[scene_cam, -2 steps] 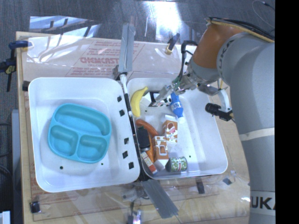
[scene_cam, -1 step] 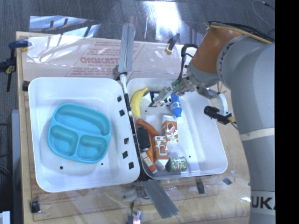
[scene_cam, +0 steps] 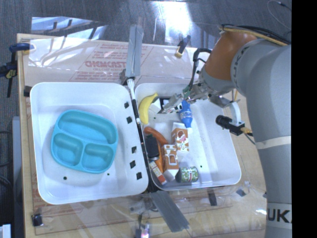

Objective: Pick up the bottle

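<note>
So the bottle (scene_cam: 185,114) is in the right bin (scene_cam: 225,155), toward its far end, a little clear thing with a blue label and cap, lying pretty much along the near-far line with maybe a slight lean. The claw (scene_cam: 174,104) is right at the bottle's far end, coming in from the right and pointing left-ish, so the bottle sits just near and a touch right of the tip. Honestly the two look like they're touching or close to it, but I can't say the bottle is actually between the fingers. Whether the claw is apart or together, I can't tell; the tip is a dark jumble against the white bin and the banana (scene_cam: 145,108) just left of it.

My guess: the grab turns on lining the fingers across the bottle's long axis, not along it.

Hard to read stuff: the arm's wrist covers the far right part of that bin, and the near pile (a carton (scene_cam: 181,138), a small green can (scene_cam: 188,174), some orange and dark bits) is all overlapping. The left bin (scene_cam: 42,180) has a blue divided tray (scene_cam: 84,141), well away from the action.
</note>
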